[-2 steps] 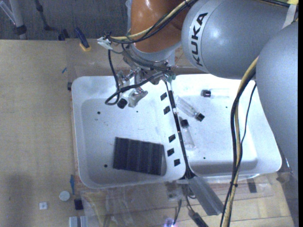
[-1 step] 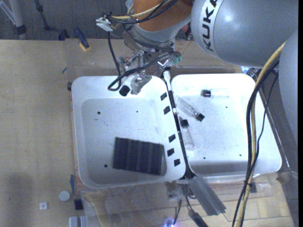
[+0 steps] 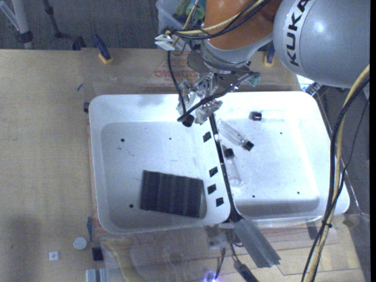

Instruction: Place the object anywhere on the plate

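Two white bins [image 3: 103,119] side by side on bench. Dark ribbed plate [image 3: 171,194] near left bin's front edge. Gripper [image 3: 197,111] above shared rim, far end; finger state impossible to tell. Clear object [image 3: 235,136] in right bin, near dividing rim.

Hidden and cut-off parts around the divider between the bins

Above the divider [image 3: 220,157], the arm [image 3: 305,28] runs out of frame at the top and right edges, so its upper links are cut off. The gripper [image 3: 197,107], near the divider's far end, is too tangled in cables and glare to tell how its fingers stand. Just right of the divider, a clear object [image 3: 235,137] blurs into the white bin [image 3: 305,192]; its shape stays uncertain.
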Action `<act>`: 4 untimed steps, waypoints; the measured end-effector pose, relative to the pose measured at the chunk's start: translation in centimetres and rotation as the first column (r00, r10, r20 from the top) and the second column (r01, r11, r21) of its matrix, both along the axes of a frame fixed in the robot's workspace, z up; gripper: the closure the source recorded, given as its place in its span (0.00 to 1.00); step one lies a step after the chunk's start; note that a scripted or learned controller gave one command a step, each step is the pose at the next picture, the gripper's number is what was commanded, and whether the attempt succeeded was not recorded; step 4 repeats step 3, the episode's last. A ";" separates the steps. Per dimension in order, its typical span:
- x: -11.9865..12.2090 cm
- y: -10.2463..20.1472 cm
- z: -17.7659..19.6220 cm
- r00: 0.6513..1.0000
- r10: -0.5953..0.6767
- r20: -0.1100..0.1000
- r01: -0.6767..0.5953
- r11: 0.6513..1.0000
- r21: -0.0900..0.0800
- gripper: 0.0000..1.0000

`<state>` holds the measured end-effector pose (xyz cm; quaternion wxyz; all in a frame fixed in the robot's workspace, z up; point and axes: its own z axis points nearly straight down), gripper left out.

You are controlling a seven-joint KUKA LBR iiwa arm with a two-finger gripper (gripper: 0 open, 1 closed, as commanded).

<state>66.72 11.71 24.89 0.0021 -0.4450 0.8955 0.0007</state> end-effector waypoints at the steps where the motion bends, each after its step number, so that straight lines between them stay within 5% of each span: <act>1: 0.0 6.2 0.7 0.993 0.114 0.004 -0.114 0.993 0.002 1.00; 2: -0.1 9.7 -2.2 1.000 -0.009 0.000 0.009 1.000 0.001 1.00; 3: 0.0 2.6 9.2 0.984 0.179 0.004 -0.179 0.984 0.000 1.00; 4: 0.0 2.6 9.2 0.984 0.179 0.004 -0.179 0.984 0.000 1.00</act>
